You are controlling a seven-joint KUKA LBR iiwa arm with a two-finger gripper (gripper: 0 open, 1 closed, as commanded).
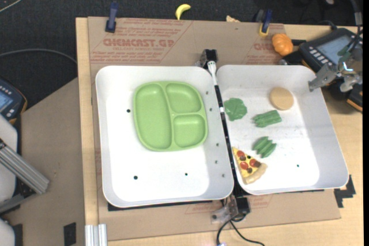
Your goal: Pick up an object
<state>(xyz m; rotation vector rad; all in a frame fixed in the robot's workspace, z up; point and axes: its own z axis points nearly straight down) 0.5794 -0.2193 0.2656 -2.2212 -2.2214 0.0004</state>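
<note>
Poised at the right bin's (328, 124) far right rim: gripper (334, 73), jaws' state impossible to tell. Nearest candidate, a round tan cookie (282, 98), just left of and slightly nearer the camera than the gripper, inside that bin. Farther left and forward: green leafy pieces (267, 118), then a pizza slice (249, 165) by the bins' shared edge. Left bin (115, 124): green divided plate (170, 116). Shortest reach judged toward the cookie.

The left bin (115, 141) holds a divided plate (170, 116) – the right bin (311, 152) holds a cookie (282, 98) upper right, a pizza slice (248, 165) lower left.
</note>
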